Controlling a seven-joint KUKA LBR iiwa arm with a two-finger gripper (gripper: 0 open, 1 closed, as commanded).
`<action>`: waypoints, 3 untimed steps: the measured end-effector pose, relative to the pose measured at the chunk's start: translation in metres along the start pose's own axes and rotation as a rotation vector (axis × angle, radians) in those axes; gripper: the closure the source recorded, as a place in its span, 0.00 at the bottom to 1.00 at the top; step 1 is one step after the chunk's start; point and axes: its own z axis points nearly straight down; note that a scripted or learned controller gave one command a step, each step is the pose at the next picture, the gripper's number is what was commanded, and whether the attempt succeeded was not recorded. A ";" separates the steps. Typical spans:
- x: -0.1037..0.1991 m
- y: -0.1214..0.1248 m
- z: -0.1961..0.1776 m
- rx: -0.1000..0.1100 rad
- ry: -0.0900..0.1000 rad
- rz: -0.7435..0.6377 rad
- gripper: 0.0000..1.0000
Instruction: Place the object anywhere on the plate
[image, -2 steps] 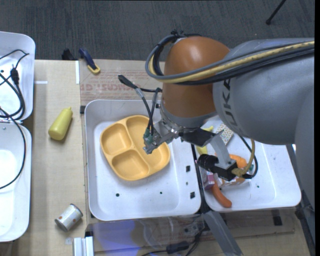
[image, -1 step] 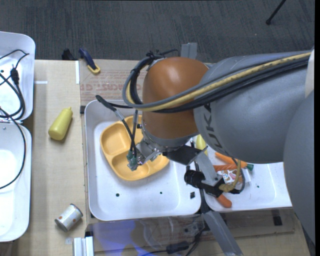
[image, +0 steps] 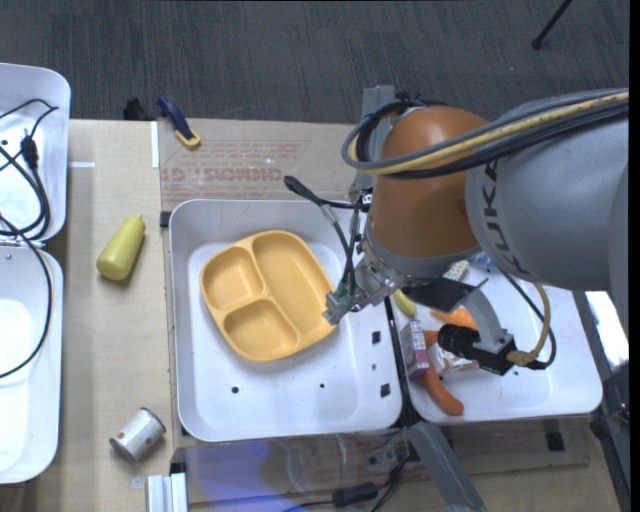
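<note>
A yellow plate (image: 262, 292) with three compartments lies in the left white bin (image: 270, 405), toward its back. The gripper (image: 340, 303) hangs under the big orange wrist band, right at the plate's right rim, near the wall between the two bins. Nothing can be made out between its tips. Most of the right bin (image: 520, 400) is covered by the arm. Beside the arm lie an orange carrot-like piece (image: 448, 398), a pink packet (image: 413, 346), a small yellow piece (image: 403, 300) and another orange piece (image: 456, 318).
A thin black stick-like thing (image: 305, 192) crosses the left bin's back rim. On the bench to the left lie a yellow squeeze bottle (image: 121, 248), a small can (image: 137, 433) and a blue and yellow tool (image: 177, 122). White trays with black cables (image: 25, 200) stand at the far left.
</note>
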 end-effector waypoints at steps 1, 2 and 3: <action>0.033 0.077 0.011 -0.001 0.000 -0.041 1.00; 0.033 0.077 0.011 -0.001 0.000 -0.040 0.00; 0.031 0.077 0.002 0.000 -0.002 -0.040 1.00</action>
